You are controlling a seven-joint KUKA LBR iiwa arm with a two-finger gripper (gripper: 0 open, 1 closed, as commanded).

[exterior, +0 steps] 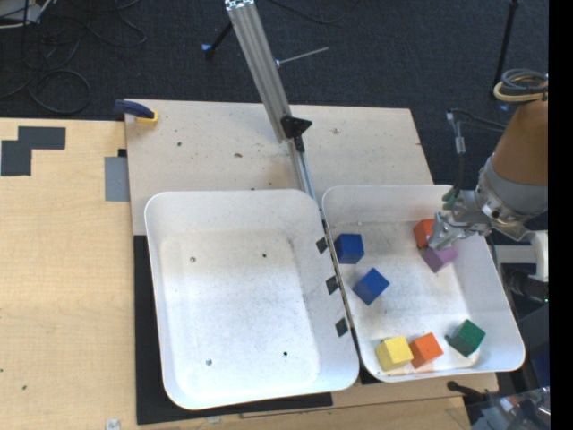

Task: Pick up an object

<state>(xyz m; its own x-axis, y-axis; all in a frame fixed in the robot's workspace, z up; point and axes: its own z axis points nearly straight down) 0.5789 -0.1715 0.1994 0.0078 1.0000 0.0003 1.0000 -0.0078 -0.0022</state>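
The right bin holds several small blocks. My gripper hangs over the bin's upper right part, coming in from the right. A purple block lies directly under its tip, touching or nearly touching it. A red-orange block sits just left of the tip. Two blue blocks lie near the bin's left wall. A yellow block, an orange block and a green block line the bin's front edge.
The left bin stands beside the right one, with small black clips along the shared rim. A slanted aluminium bar rises behind the bins. A blue and yellow clamp lies at the board's back left corner.
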